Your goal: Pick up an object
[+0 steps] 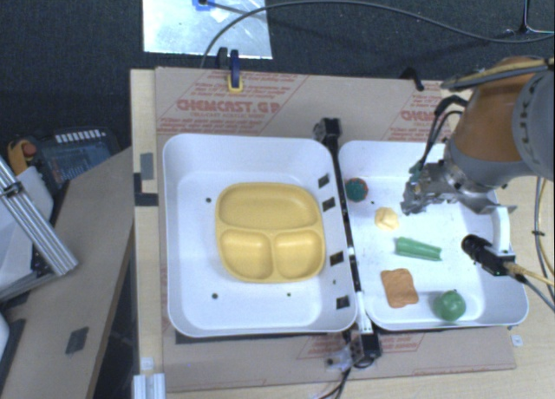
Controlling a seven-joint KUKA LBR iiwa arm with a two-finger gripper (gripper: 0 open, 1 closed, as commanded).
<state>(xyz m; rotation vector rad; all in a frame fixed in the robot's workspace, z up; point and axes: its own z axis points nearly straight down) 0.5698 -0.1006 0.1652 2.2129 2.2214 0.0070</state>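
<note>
While the gripper [414, 198] hangs over the right bin [512, 302], centre-right of frame, the step reads as approach, nothing lifted. Candidates sit lower in that bin: pale yellow piece [387, 217] just left of it, green stick [418, 249] below, tan slab [399, 287], green ball [449, 304], dark teal ball [356, 188]. Next: descend onto one. Claw opening: cannot tell, too dark and small. Arm cut off at right.
</note>
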